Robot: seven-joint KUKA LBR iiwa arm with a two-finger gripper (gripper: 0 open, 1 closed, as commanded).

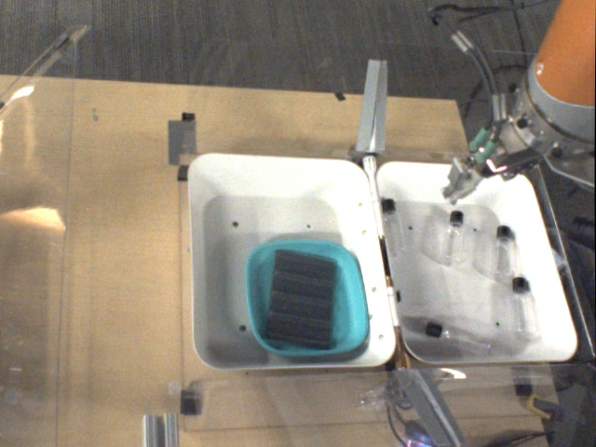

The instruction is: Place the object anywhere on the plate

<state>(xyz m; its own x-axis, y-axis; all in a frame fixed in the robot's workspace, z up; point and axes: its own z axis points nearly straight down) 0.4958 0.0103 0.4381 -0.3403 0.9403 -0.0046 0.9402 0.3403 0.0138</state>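
Over the right bin [549,250], at its 12 o'clock rim, the gripper [458,186] hangs above clear vials [454,236], its grip unreadable from here. At 9 o'clock, the plate [352,287] already bears a dark block [300,298], so the vials look to be the pick.

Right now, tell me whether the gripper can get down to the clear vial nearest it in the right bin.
Probably yes. The gripper hangs over the right bin's far edge, and the nearest vial lies just below it in view with nothing on top. Clear, small vials may be hard to grasp.
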